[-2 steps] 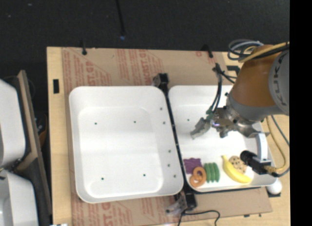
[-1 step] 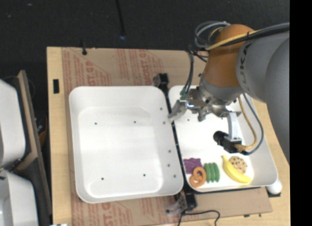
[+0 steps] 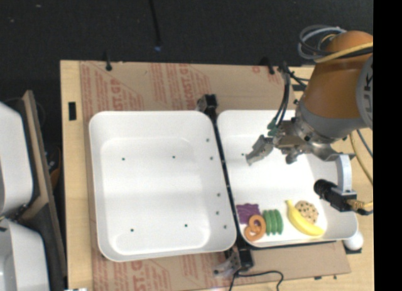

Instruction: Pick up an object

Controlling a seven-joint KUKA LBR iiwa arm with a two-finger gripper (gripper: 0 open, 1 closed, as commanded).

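The gripper [image 3: 271, 151] hangs over the right bin [image 3: 251, 126], fingers apart and holding nothing. The banana [image 3: 300, 220] and other toys lie along the bin's near edge. Next, I think, it must move over one and drop down.

A: What sits where on the bench [image 3: 144, 85]?
B: Two bins lie side by side, the left bin [image 3: 100, 176] touching the right bin [image 3: 235, 126].
A: And inside the right one?
B: Along its near edge lies a row: grapes [image 3: 247, 210], pretzel [image 3: 255, 227], green piece [image 3: 273, 220], banana [image 3: 303, 223], cookie [image 3: 306, 209]. The gripper [image 3: 271, 150] hangs over the bin's middle, behind that row.
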